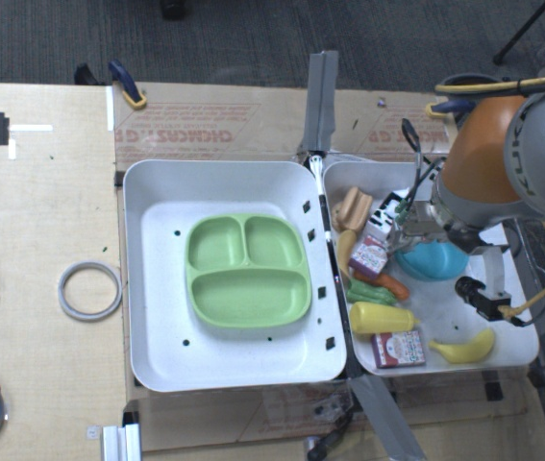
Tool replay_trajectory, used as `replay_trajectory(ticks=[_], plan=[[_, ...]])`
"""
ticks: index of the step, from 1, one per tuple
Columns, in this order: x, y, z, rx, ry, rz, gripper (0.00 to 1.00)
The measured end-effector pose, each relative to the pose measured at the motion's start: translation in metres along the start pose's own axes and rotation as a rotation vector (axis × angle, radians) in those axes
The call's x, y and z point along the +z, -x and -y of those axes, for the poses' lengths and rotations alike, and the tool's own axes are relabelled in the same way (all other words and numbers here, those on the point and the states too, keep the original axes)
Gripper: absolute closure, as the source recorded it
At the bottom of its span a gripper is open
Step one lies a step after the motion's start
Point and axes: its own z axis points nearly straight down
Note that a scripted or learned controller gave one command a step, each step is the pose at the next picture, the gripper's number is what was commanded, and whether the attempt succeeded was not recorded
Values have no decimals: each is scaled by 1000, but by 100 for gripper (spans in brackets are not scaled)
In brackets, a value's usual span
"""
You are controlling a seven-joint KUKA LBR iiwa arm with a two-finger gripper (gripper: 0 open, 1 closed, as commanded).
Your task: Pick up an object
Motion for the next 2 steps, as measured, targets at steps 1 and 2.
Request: replay_trajectory(ticks=[1, 2], plan=[[0, 0, 0, -1, -1, -1, 0], [18, 7, -27, 35, -19, -6, 0]])
